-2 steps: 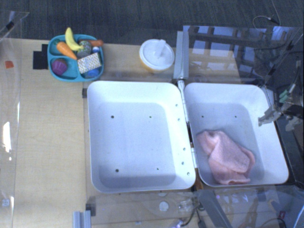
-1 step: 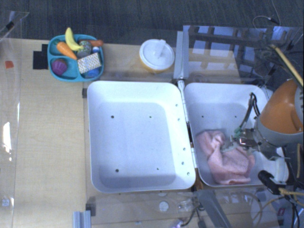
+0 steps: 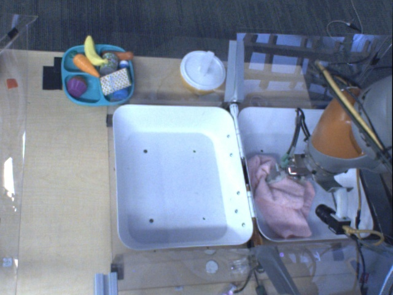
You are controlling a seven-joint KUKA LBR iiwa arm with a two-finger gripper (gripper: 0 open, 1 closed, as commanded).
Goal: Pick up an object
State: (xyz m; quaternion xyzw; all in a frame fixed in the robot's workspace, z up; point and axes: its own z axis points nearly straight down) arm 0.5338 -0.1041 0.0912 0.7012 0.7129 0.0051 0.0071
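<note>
Fingers (image 3: 287, 172) hovered over pink cloth (image 3: 279, 196), cloth mostly below-left, long axis front-to-back; opening impossible to tell.

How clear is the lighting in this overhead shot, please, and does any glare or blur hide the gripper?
Camera view: even, soft light; the left bin shows a faint shadow along its inner walls. Glare streaks the clear panel at the left edge. The gripper over the pink cloth is small and slightly blurred.

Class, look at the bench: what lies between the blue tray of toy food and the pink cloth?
In the camera view, the left white bin lies between the blue tray and the pink cloth, which sits in the right bin.
</note>
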